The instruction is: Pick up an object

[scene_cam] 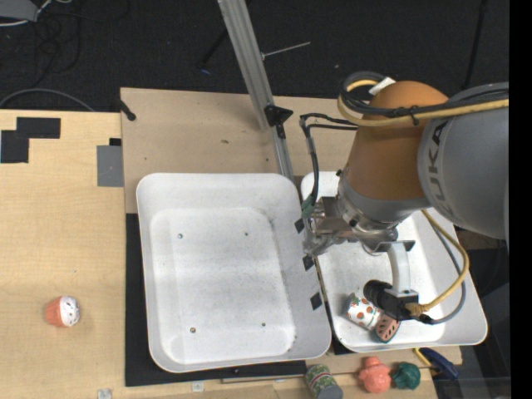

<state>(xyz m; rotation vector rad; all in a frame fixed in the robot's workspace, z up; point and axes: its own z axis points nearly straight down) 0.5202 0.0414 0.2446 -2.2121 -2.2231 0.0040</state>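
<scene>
We see the gripper [337, 233] low over the right bin's [465, 332] left wall; its spread and hold we cannot tell. A small red-and-white object [361, 309] and a brown block [385, 331] lie touching near that bin's front edge

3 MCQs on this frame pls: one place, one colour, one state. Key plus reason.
1. The red-and-white ball toy is: A) in the left bin B) in the right bin C) on the wood left of both.
2. The bins are: A) white B) blue C) black.
3. The spotted cup is: A) upright B) tilted over C) upside down on the wood.
Key: 1 C, it sits on bare wood; 2 A, both shells are white; 3 B, it leans beside a brown dotted block in the right bin.
</scene>
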